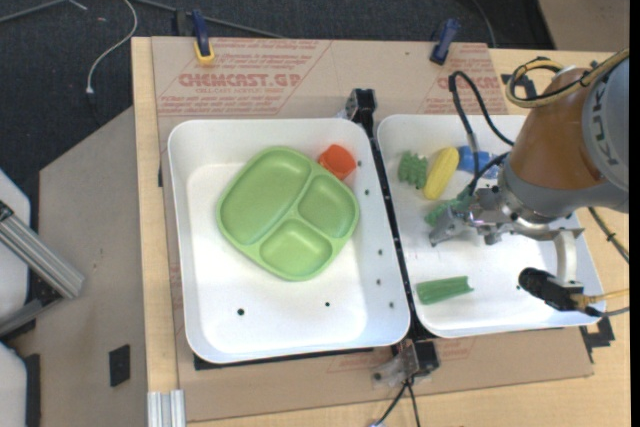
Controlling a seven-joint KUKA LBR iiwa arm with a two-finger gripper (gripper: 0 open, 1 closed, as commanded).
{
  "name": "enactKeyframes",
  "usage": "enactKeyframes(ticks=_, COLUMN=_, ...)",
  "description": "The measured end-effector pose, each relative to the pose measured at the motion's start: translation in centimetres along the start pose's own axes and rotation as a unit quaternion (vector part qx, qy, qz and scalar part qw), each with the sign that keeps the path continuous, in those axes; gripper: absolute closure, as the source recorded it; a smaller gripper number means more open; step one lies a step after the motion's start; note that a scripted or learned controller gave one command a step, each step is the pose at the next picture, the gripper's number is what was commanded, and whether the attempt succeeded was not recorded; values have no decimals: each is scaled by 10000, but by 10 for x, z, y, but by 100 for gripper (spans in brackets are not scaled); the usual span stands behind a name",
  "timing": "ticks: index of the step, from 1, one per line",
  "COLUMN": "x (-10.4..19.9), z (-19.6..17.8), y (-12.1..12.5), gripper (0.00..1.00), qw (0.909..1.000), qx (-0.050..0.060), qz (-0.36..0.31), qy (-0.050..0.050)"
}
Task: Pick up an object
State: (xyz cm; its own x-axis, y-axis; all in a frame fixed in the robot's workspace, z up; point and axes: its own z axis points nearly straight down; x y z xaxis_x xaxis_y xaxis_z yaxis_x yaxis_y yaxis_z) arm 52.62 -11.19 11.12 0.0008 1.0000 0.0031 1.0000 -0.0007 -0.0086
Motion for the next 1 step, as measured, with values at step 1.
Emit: enactKeyframes(ticks=1, x=1, z=27, y=0, gripper=0, qw=10000, qx=-22, qz=1, qy=-3)
